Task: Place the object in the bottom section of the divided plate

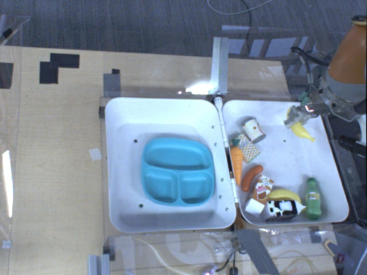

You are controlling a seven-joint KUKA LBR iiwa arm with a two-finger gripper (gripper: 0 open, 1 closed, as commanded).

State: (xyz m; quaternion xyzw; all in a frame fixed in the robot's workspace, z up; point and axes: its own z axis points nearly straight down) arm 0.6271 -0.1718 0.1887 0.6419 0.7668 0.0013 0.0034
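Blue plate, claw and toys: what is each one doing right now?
Blue plate: flat in left bin, nothing in its sections.
Claw: over right bin's far corner.
Small banana: lying beside the claw.
Carrot: lying along the divider.
Green bottle: lying down.

The light wooden bench (57,171) holds two white bins side by side, the left bin (123,211) and the right bin (275,110), and has black squares (58,66) near its back left corner.
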